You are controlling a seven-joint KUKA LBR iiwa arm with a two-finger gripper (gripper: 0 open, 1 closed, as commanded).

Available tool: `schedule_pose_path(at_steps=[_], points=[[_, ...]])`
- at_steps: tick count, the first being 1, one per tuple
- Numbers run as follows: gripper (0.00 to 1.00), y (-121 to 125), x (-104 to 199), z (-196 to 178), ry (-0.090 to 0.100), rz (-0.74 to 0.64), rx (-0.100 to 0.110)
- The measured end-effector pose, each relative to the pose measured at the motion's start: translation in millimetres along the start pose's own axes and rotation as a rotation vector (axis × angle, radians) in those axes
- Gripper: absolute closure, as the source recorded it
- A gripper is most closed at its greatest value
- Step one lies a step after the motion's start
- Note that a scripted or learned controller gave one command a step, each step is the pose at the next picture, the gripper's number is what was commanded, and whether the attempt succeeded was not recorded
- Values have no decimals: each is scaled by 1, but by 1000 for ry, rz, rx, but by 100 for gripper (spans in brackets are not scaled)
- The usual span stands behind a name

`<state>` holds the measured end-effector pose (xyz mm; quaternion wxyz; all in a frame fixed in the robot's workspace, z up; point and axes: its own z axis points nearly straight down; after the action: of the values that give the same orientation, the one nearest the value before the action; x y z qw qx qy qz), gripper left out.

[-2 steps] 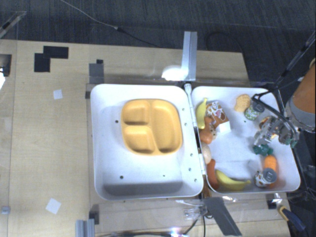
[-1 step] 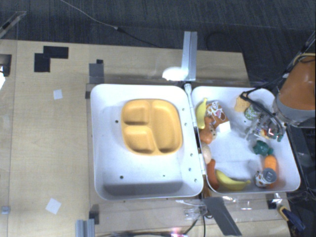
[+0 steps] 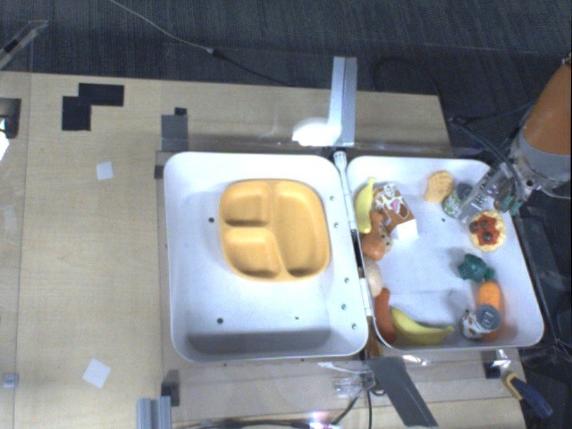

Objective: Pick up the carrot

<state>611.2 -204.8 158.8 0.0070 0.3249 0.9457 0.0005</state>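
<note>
Approach step: grey two-finger pincer (image 3: 490, 197), spread unclear, poised at right bin's far right corner; stubby orange carrot with green top (image 3: 483, 284) lying nearer, unheld; next, shifting over and descending.

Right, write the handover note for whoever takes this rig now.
Pincer: at the far right of the right white bin, above a small round red-and-yellow toy; nothing seen held.
Orange carrot with green top: lying near the bin's front right corner, apart from the pincer.
Yellow divided plate: in the left white bin.
Done: nothing yet. Left: reach the carrot, grasp, lift.
</note>
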Motion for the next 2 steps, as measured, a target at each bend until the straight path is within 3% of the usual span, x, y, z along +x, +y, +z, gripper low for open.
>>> schedule_pose_path(at_steps=[1,2], points=[[100,11,-15,38,1,58,0],[100,33,-42,-8,1,197,1]])
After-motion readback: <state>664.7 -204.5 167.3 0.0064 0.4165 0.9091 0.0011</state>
